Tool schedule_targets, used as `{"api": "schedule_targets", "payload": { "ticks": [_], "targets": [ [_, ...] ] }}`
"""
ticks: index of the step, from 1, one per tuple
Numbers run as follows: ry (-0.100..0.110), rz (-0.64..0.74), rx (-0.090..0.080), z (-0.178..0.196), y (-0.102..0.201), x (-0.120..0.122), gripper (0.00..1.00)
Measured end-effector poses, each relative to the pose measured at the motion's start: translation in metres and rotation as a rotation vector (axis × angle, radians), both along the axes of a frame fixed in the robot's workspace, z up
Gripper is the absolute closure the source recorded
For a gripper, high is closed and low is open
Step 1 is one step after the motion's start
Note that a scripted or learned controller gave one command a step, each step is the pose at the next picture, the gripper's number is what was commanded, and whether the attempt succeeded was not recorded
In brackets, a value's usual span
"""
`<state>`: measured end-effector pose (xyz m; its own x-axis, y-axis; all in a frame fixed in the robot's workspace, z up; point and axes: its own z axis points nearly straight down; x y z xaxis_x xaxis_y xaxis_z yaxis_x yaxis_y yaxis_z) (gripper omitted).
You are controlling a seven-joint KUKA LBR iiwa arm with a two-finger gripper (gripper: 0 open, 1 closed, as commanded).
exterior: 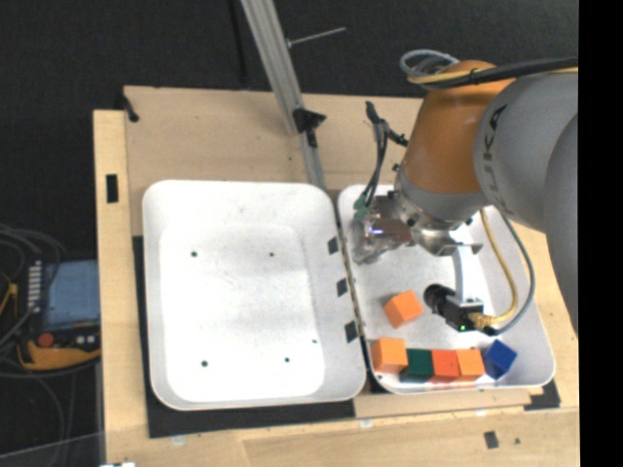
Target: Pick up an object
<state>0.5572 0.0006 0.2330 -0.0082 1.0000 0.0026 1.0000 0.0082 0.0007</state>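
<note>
My gripper [368,244] hangs low over the upper left part of the right bin [531,343], close to the wall shared with the left bin. Its fingertips are blurred and partly hidden under the wrist. An orange block [403,307] lies loose in the middle of the right bin, below and to the right of the gripper and apart from it. Along the bin's front wall sits a row of blocks: orange [390,353], green [420,364], red-orange [446,363], orange [470,362] and blue [499,357].
The left bin [234,290] lies beside the right one. A slanted metal post [277,61] rises behind the bins. A black cable fitting [450,305] hangs off the arm over the right bin. A blue box with cables [66,295] sits off the bench's left edge.
</note>
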Motion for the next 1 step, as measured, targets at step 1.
{"api": "schedule_targets", "payload": {
  "ticks": [1],
  "targets": [
    [0.005,-0.001,-0.001,-0.0076,0.0487,-0.0036,1.00]
  ]
}}
